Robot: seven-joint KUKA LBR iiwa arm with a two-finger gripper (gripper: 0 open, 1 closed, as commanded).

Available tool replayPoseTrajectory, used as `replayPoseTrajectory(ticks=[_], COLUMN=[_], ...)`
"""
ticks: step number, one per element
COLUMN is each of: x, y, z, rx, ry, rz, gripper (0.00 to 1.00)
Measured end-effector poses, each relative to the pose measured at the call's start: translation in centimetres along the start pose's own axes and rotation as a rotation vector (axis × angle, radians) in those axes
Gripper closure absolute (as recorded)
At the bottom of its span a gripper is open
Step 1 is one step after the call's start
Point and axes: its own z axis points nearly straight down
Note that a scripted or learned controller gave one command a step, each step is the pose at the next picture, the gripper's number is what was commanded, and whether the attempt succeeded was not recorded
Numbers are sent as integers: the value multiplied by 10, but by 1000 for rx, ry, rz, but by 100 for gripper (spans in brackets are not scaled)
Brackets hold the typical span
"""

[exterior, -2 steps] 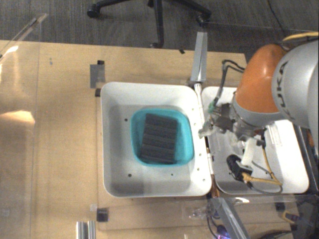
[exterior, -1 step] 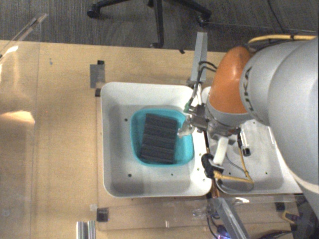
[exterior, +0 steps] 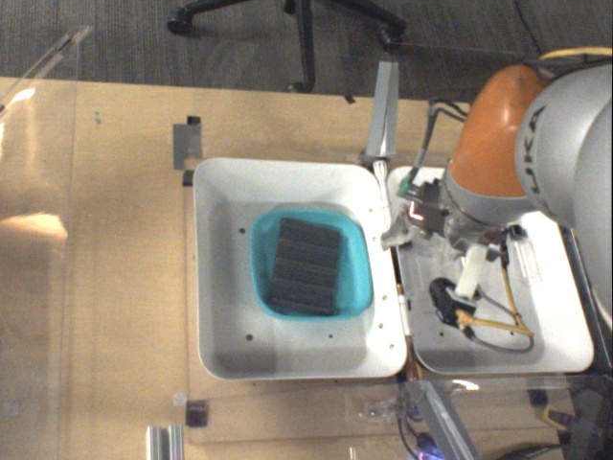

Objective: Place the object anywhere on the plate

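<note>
The dark ridged object [exterior: 306, 264] lies on the turquoise plate [exterior: 359, 266] in the left bin [exterior: 220, 257]. At 3 o'clock from it, the arm [exterior: 508, 151] hangs over the right bin [exterior: 565, 333]. The jaws' state I cannot tell.

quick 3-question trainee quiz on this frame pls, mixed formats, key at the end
1. True or false: the dark ridged block lies on the teal plate.
2. Which bin holds the plate? A) the left bin B) the right bin
3. Fill in: the arm hangs over the ____ bin.

Key: 1 true; 2 A; 3 right
</note>
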Motion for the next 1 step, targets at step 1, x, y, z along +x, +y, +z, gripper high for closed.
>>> replayPoseTrajectory(ticks=[1], x=[45], y=[-22], z=[39], rx=[5], ry=[-1], rz=[-27], gripper=[0])
